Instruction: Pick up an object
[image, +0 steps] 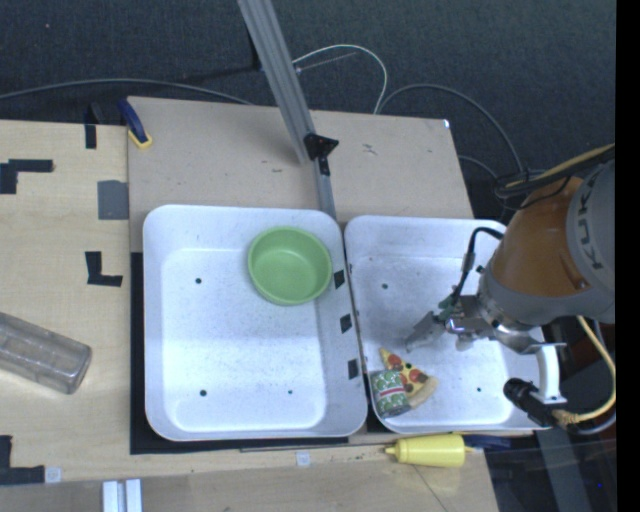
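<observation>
Nothing is held yet. The gripper (428, 331) hangs empty with fingers spread in the right bin (400, 250), just above the pizza slice (405, 383) at the front edge. Descent and grasp are left.

A bowl (290, 265) sits in the left bin (170, 300) (far right corner); a pizza-slice toy (402, 383) lies in the right bin's (400, 250) near left corner.

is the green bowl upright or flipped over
Upright: the green bowl in the left bin shows its open hollow and rim facing up.
</observation>
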